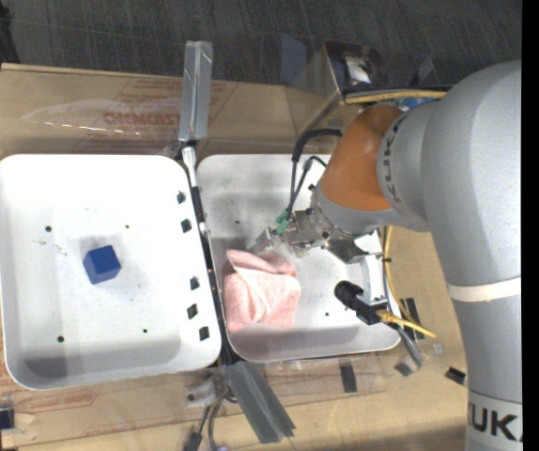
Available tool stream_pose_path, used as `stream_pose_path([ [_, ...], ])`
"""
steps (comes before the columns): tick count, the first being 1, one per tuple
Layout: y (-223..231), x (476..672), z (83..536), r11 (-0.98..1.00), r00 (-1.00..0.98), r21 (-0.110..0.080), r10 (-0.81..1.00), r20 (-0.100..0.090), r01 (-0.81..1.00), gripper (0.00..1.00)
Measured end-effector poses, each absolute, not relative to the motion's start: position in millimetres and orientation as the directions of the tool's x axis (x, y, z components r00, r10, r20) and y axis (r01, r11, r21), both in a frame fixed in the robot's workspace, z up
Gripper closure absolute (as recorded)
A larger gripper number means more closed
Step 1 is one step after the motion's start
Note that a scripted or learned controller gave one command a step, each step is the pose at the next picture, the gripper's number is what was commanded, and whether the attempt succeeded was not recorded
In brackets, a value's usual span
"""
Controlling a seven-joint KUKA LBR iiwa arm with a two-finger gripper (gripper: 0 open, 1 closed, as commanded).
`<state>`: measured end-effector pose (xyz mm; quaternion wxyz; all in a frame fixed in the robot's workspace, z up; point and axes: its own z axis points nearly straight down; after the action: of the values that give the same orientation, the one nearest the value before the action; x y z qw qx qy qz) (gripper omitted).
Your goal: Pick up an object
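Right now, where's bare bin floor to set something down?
The left bin is mostly bare; the widest patch lies between the blue cube and the wall shared with the right bin. That bin is crowded: the pink cloth fills its near-left corner, and the pincer and arm hang over the middle. Only a strip along its far wall is bare.

Lit brightly and evenly from above. Near blown-out white across the left bin (25,252), with a soft grey shadow pooled at its near-left corner. Duller and greyer in the right bin (251,184), shaded under the arm (457,158). Soft sheen on the arm's grey shell. Underexposed on the dark floor (251,7) beyond the worktop (63,101). Slightly soft overall, low resolution, fine detail smeared.
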<state>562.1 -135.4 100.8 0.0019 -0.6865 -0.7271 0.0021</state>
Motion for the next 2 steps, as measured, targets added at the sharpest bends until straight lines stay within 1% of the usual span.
stream_pose_path([
  [1, -138.5, 567.8, 93.0, 0.175, -0.175, -0.002, 0.985, 0.002, 0.985, 0.0],
  [2, -138.4, 568.1, 102.9, 0.176, -0.176, -0.003, 0.984, 0.001, 0.984, 1.0],
])
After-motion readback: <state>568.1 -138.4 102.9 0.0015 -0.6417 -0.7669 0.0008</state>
